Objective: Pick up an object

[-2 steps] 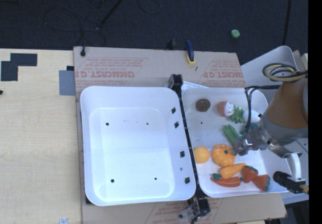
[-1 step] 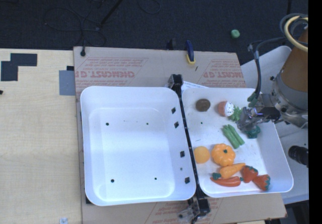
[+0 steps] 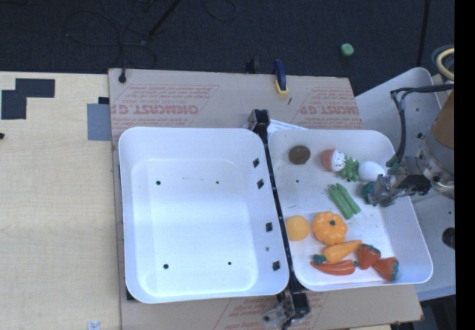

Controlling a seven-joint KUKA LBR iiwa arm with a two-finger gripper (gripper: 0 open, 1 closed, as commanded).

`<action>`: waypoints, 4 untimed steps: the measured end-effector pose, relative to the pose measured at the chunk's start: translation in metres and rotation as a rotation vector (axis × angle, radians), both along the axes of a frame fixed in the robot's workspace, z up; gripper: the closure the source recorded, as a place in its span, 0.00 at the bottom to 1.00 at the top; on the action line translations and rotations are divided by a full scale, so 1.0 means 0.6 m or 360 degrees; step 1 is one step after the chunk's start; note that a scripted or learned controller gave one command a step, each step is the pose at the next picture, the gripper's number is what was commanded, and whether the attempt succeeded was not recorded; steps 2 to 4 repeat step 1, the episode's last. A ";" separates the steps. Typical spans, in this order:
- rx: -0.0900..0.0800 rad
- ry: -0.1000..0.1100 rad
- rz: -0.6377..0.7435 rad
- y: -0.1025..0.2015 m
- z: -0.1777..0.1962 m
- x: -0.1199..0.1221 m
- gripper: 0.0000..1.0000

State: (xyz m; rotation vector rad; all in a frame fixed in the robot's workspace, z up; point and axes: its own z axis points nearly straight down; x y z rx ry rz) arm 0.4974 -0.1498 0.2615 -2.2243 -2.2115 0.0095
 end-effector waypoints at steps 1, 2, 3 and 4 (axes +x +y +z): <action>-0.0002 -0.0038 0.0014 0.084 0.400 -0.035 1.00; -0.0002 -0.0038 0.0014 0.084 0.400 -0.035 1.00; -0.0002 -0.0038 0.0014 0.084 0.400 -0.035 1.00; -0.0002 -0.0038 0.0014 0.084 0.400 -0.035 1.00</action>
